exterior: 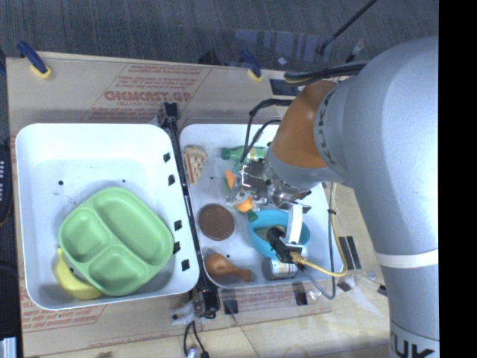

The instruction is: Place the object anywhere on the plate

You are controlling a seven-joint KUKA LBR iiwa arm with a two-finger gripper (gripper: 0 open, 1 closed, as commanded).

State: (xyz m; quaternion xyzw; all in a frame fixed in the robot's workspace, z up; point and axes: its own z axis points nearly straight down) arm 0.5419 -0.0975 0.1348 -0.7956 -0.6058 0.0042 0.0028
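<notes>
- Two white bins sit side by side on the bench [112,95].
- Left bin [45,148]: green divided plate [115,239], tilted, overlapping a yellow object [71,282] at its near-left edge.
- Right bin [205,136]: brown disc [217,221], drumstick-like brown item [226,268], tan ridged piece [195,161], green item [240,154], blue bowl [270,237], small orange piece [244,206].
- Gripper [257,189] hangs low over the orange piece; jaws state cannot be told.

Red print reading "CHEMCAST GP" shows on the brown board [141,88] lying on the desk behind the bins, its smaller lines too fine to read; white letters "UK" sit low on the grey arm [414,343].
</notes>
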